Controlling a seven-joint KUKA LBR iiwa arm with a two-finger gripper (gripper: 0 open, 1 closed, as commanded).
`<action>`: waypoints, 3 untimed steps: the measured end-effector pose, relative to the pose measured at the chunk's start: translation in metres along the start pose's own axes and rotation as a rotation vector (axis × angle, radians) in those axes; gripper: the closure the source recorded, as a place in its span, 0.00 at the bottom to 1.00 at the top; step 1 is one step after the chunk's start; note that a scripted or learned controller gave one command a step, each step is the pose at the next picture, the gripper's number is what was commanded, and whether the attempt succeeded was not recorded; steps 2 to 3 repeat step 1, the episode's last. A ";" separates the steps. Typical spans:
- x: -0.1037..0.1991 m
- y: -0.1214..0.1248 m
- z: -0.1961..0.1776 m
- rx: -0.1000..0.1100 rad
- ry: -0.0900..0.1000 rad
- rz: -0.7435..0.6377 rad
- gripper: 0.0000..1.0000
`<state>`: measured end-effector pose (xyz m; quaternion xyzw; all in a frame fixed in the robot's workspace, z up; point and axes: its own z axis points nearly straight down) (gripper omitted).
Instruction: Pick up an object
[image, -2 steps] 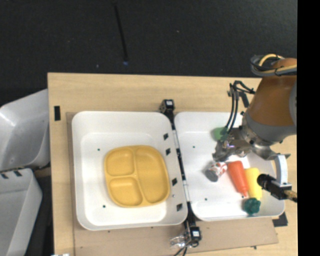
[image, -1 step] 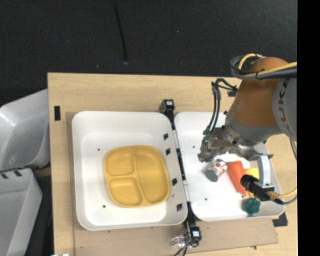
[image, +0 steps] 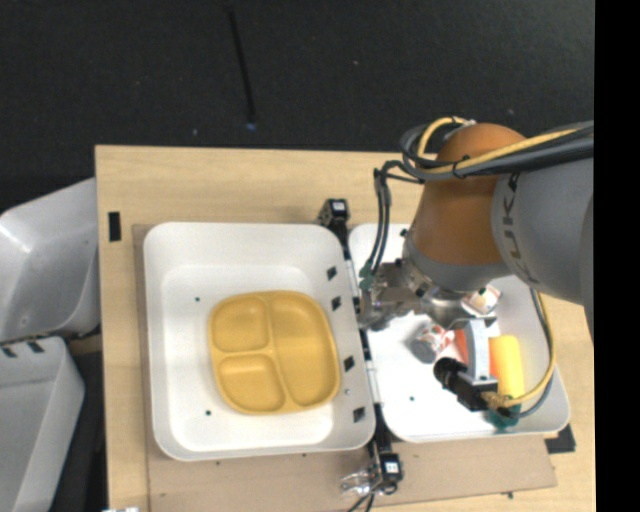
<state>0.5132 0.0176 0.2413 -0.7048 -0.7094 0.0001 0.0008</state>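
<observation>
The tool (image: 385, 298) hangs at the right bin's (image: 420, 422) left wall, hard against the left bin (image: 172, 420); apart or together, I cannot tell. Bare floor lies toward the near rim. A yellow block (image: 507, 362) lies well right of the tool.

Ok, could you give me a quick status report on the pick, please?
Gripper down at left wall of right bin. Yellow block lies in right bin, apart from gripper. Yellow plate sits in left bin, not in the way.
</observation>
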 end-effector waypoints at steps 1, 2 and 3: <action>0.045 0.007 0.009 -0.001 -0.001 0.001 1.00; 0.045 0.007 0.009 -0.001 -0.001 0.001 1.00; 0.045 0.007 0.009 -0.001 -0.001 0.001 1.00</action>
